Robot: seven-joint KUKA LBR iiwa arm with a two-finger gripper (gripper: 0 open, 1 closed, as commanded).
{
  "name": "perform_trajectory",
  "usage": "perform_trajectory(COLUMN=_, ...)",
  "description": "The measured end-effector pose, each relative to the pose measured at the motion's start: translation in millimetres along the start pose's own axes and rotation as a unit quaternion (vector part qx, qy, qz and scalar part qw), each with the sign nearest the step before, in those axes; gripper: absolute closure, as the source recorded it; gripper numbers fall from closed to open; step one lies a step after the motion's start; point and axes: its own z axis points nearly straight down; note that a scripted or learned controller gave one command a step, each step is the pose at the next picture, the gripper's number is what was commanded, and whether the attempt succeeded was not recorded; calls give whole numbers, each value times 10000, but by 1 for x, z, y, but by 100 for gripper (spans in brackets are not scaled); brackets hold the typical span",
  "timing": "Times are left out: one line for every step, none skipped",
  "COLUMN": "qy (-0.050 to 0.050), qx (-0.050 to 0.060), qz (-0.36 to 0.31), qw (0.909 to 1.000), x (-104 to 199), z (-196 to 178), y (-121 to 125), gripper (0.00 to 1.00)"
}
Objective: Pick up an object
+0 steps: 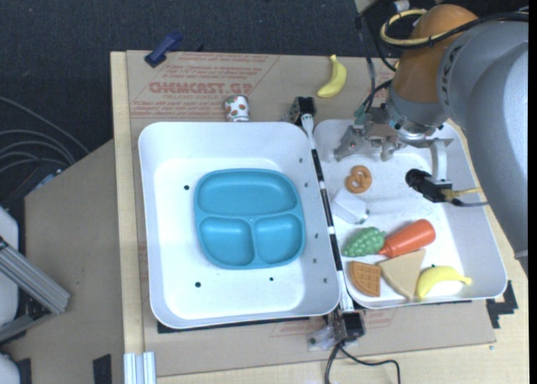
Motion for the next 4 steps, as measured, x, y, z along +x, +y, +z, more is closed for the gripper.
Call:
perform_trajectory(qy=-4, qx=-11, qz=-4, qw=10000, x=0, z=-10, y=1, gripper=100)
perform_trajectory(qy=-5, qx=-8, qz=-4, qw=10000, x=0, z=-10, y=1, gripper=0)
perform_trajectory(qy=4, qx=11, qz=14, qw=10000, x=-19, z=11, y=-1, gripper=0)
perform_trajectory(qy=-1, qx=-2, qz=7, qw=10000, x=-18, z=0, y=0, gripper=100)
